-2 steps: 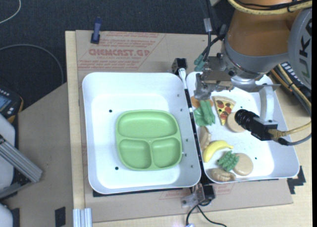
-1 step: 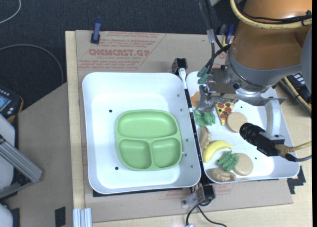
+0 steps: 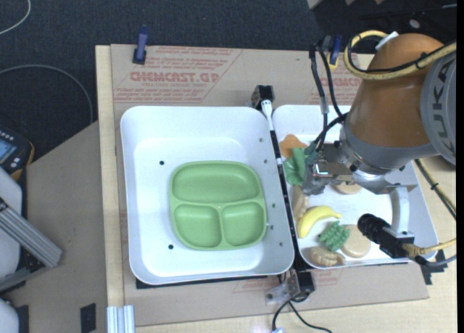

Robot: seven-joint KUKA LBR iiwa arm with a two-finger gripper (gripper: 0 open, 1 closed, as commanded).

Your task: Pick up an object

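Note:
The right bin (image 3: 304, 115) holds several toy foods: a yellow banana (image 3: 317, 218), a green leafy piece (image 3: 295, 167), an orange piece (image 3: 291, 142), a small green bumpy piece (image 3: 334, 235), and tan pieces (image 3: 323, 256) at the front. My gripper (image 3: 319, 170) hangs low over the bin's left part, just right of the green leafy piece and above the banana. The grey and orange arm (image 3: 395, 99) covers the bin's back right.
The left bin (image 3: 138, 179) holds a green divided plate (image 3: 216, 204) with three compartments. A black clamp (image 3: 262, 96) sits at the back between the bins. A black cylinder (image 3: 377, 231) on the arm hangs over the right bin's front right. Cables run along the arm.

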